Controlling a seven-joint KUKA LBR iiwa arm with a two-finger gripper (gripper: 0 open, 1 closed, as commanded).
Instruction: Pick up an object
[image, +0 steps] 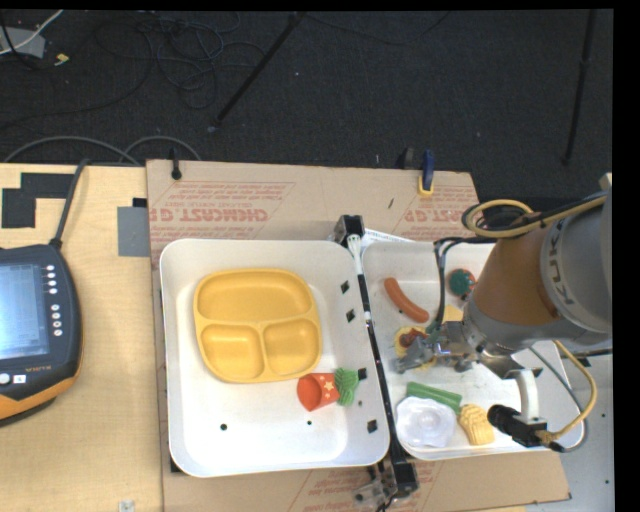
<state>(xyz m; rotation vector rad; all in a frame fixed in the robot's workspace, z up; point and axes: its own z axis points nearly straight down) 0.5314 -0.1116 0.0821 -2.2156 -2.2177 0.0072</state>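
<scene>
Our pincer (432, 350) hangs low in the right bin (385, 395); whether it is spread or pressed together we cannot tell. A sausage (405, 298) lies just above it in the view, likely light, smooth and firm; we would pinch it across its middle.

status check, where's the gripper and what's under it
Gripper low in right white bin, by small yellow-brown toy. Nothing seen gripped. Green stick, orange sausage close.
</scene>
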